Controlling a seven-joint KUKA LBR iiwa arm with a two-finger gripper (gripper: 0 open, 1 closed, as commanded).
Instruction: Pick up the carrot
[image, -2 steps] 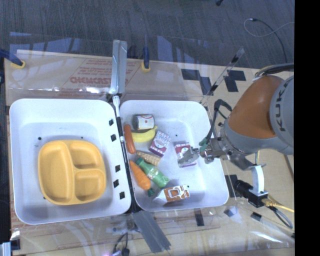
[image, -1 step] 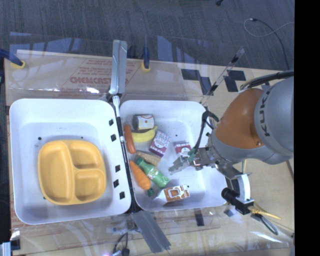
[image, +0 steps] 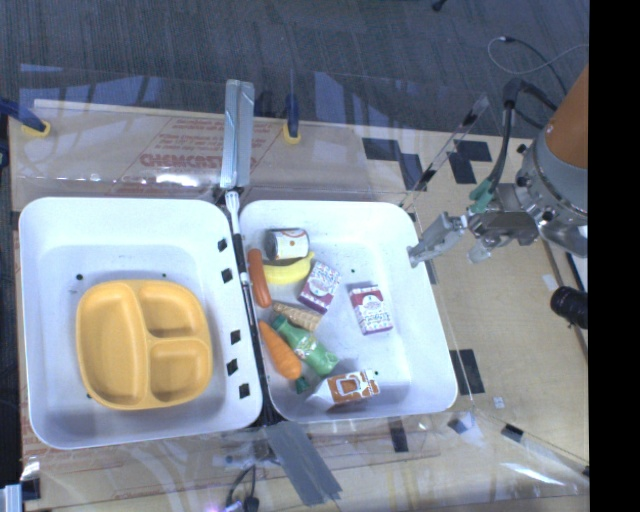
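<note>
Cartons come first at the near edge of the right bin (image: 425, 385): a small orange juice box (image: 354, 387) lies close to the front wall, tilted. Just behind it and to the left lies the carrot (image: 281, 350), orange, slanting along the bin's left wall with its lower end toward the juice box; a green bottle-like item (image: 313, 354) lies right against its right side, and a piece of corn (image: 299, 318) rests just above that. Farther back along the same left wall lies a reddish hot dog (image: 259, 277), with a yellow banana (image: 288, 270) beside it and a small can (image: 287, 243) on its side behind the banana. Two red-and-white cartons sit mid-bin, one (image: 320, 286) next to the banana and the other (image: 371, 307) further right, apart from the rest. The left bin (image: 45, 230) bears a yellow divided plate (image: 145, 343). Beyond the right bin's far right corner, above the bench and outside the bin, hangs the gripper (image: 418, 250), well apart from the carrot and with nothing between its fingers; whether they are spread or closed cannot be made out at this angle. The grey arm (image: 545, 200) reaches in behind it from the right.
</note>
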